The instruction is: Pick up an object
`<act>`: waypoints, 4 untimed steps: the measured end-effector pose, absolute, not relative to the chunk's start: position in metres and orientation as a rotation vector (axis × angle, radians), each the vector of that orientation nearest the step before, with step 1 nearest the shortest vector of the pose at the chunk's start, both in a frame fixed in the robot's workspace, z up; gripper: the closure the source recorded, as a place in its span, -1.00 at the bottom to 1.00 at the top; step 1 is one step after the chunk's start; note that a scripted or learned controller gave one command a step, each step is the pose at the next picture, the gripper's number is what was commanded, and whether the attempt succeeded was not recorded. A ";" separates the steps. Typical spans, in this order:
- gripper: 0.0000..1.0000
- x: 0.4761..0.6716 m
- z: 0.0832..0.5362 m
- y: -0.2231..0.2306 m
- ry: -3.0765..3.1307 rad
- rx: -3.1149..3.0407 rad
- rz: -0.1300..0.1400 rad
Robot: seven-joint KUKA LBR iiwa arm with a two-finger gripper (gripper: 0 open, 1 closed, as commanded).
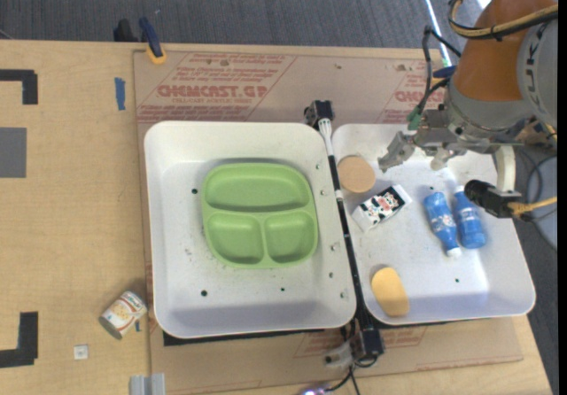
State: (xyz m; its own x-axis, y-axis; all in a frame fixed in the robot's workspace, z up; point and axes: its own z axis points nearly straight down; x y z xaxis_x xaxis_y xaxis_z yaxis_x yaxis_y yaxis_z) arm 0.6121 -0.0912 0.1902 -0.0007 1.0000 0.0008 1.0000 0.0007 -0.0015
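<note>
- A small carton (122,313) lay on the bench left of the bins, out of play.
- Left bin (168,207) held a green divided plate (260,212), lying flat near its middle; too wide and low to make a good target.
- Right bin (505,282) held the likely picks: a tan disc (356,174) close to the divider wall, a black-and-white card (381,205) just beside and below it, a yellow lump (390,290) near the front edge, and two blue bottles (454,220) lying side by side, touching or nearly so.
- Gripper (415,147) hung over the back of the right bin, above and to the right of the disc, apart from every object. Nothing sat between its fingers.
- Jaws: could not tell whether spread or pressed together; the wrist blocked a clean look.
- Judgement: the approach stage, nothing grasped yet.
- Advice: the disc was nearest, but its closeness to the wall left little room for a finger on that side.
- The yellow lump stood alone with space all round, the easier grab.
- Bottles risked rolling or a double pinch; best taken across the width of one, from straight above.
</note>
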 end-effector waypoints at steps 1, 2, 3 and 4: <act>-1.00 0.587 0.135 -0.155 -2.116 -2.320 0.003; -1.00 0.563 0.086 -0.160 -2.305 -2.125 -0.016; 1.00 0.563 0.097 -0.163 -2.308 -2.133 -0.009; 1.00 0.502 0.214 -0.090 -2.562 -1.821 -0.002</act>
